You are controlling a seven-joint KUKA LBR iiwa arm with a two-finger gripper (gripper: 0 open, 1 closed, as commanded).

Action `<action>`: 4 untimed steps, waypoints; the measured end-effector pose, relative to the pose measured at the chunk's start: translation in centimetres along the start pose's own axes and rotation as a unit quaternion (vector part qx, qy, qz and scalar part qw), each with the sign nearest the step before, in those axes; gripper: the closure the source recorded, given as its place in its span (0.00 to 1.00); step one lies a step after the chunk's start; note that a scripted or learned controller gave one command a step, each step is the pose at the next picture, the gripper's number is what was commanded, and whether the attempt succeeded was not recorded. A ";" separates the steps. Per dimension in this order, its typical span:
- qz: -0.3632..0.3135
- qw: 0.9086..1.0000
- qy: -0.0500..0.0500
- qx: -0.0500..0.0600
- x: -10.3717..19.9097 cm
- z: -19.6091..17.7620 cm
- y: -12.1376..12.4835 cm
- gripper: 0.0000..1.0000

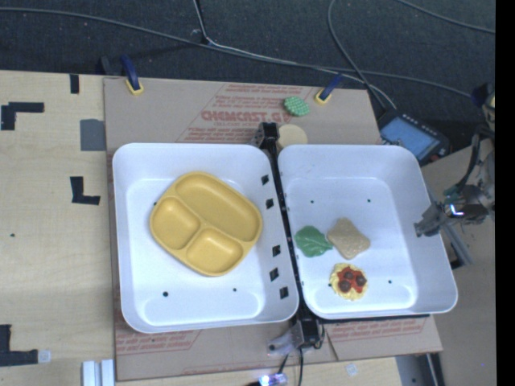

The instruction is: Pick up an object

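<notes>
with the hand (451,212) parked just outside the right bin (402,167), grip state i cannot tell, it should drop squarely over the tan bread slice (348,237), clear of the green leaf (311,241) beside it.

We count two white bins (129,215), one yellow divided plate (206,223), three toy foods at four o'clock (330,256), and two blue clamps at twelve o'clock (131,77).

**What the robot hardware looks like from here**

Honestly not much to go on. The gripper (447,213) end is dark grey metal, kind of skeletal, with thin struts and a small bluish-white glint on it. Thin dark cables run up above it. Details are too blurry.
</notes>
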State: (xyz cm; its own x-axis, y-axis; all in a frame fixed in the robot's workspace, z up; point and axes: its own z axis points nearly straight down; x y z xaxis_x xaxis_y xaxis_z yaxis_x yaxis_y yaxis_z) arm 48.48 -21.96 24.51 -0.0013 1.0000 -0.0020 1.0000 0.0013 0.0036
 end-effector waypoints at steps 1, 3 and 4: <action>0.000 1.000 0.000 0.000 0.0 -4.5 0.1 1.00; -0.002 1.000 0.001 0.002 11.2 -3.4 1.5 1.00; -0.002 1.000 0.001 0.003 16.2 -1.5 1.7 1.00</action>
State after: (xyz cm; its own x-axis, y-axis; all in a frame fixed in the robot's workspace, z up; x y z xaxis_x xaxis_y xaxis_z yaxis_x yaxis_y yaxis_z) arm 50.20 -5.73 26.02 -0.0054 1.0000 0.0006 1.0000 0.0054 -0.0021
